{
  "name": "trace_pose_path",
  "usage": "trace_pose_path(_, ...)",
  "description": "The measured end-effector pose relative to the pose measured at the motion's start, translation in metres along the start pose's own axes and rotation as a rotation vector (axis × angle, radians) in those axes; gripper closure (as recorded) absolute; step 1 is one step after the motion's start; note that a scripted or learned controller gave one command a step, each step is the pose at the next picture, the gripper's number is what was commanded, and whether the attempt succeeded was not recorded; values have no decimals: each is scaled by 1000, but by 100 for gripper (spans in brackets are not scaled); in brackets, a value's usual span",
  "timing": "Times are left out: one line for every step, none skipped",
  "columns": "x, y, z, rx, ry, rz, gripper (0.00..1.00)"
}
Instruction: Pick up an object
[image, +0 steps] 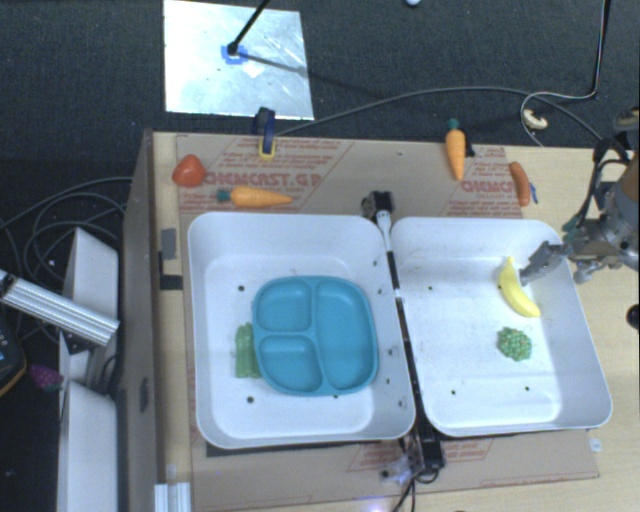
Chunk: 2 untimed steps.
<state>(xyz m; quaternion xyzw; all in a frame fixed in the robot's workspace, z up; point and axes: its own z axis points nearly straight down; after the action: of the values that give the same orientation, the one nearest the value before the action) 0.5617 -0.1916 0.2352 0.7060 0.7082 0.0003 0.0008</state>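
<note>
- Setting: a dark carpeted floor with loose black cables around a table (300, 165) topped by printed brown cardboard; a shiny metal sheet (238, 58) lies on the floor beyond the table's far edge.
- Left bin (215, 250): shallow, white, holding a blue divided plate (314, 335) near its middle. A green leafy piece (245, 352) lies against the plate's left edge.
- Right bin (450, 250): shallow, white, joined to the left bin along a dark centre seam. It holds two things in its right half.
- Banana (517, 290): yellow, curved, lying in the right bin toward the far right, its upper tip just by the gripper.
- Broccoli (514, 344): a small green clump, in the right bin, near the banana on the side closer to the camera, apart from it.
- Gripper (543, 260): reaches in from the right, low over the right bin, its tip just at the banana's upper end. Whether the fingers are spread or pressed together I cannot tell; nothing is plainly seen between them.
- Arm (610, 225): grey, partly seen at the right edge, above the bin's far right corner.
- On the cardboard behind the bins: a tomato (189, 171) at far left, a carrot (258, 197) lying flat beside it, a second carrot (456, 152) pointing away, and an orange-red piece (520, 183) at far right.
- Clamp (265, 130): dark, on the table's far edge.
</note>
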Motion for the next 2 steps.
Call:
trace_pose_path(-14,76,90,2,1,-1,0)
trace_pose_path(-14,78,152,2,1,-2,0)
